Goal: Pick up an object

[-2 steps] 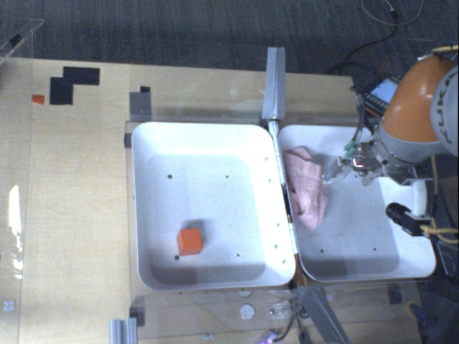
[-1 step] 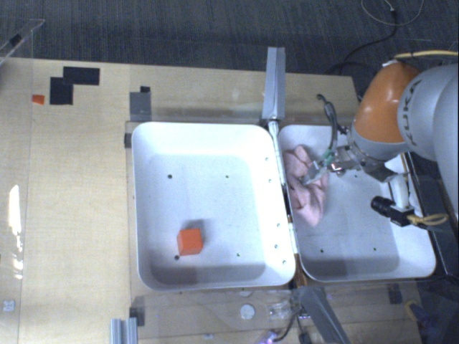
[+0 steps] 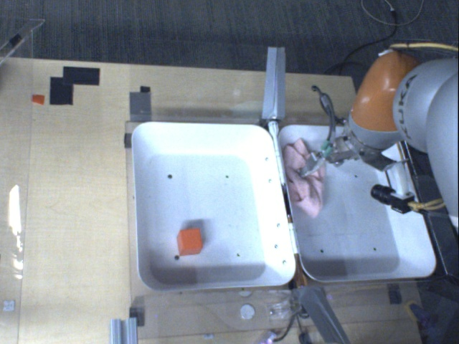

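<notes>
Orange block [image 3: 190, 241] sits low in the left bin [image 3: 143, 192], well apart. Over in the right bin [image 3: 373, 264], the jaws [image 3: 315, 162] touch the pink cloth [image 3: 305, 178], its long axis running down-frame; whether they've closed, cannot tell.

Two white bins [image 3: 215, 138] are seen on a pale tan, wood-toned surface [image 3: 72, 213]. An orange block [image 3: 190, 241] is seen in the bin left of the grey metal divider [image 3: 274, 84], and a pale pink cloth [image 3: 304, 178] in the bin right of it. Grey is shown on the arm [image 3: 430, 106], with an orange band [image 3: 380, 92] above the wrist. Black patches [image 3: 72, 83] and a small orange-red square [image 3: 38, 99] are marked on the surface far left of the divider. The floor [image 3: 179, 13] beyond is dark grey.
</notes>
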Robot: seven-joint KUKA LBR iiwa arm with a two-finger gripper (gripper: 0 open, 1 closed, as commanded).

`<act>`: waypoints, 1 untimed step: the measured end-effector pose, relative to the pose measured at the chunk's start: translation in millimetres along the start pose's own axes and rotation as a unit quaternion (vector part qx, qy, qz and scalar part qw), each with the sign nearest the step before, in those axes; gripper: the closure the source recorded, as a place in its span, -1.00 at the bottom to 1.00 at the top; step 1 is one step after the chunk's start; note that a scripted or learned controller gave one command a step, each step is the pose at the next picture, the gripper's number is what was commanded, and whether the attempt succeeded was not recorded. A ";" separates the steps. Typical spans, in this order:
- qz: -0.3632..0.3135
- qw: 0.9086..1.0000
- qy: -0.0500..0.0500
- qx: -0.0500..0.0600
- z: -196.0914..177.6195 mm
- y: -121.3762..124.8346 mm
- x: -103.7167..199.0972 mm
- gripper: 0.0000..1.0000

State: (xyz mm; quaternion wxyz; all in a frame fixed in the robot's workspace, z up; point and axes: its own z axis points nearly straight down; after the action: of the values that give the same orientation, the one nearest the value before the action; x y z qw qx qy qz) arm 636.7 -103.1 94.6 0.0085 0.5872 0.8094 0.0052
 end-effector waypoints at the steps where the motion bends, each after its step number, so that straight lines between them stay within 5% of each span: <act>1: -0.002 1.000 0.000 -0.004 -13.6 4.1 2.0 1.00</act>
State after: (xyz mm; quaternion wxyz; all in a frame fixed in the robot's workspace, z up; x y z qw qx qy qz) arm 639.8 -100.0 108.3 0.0109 0.5860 0.8102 0.0089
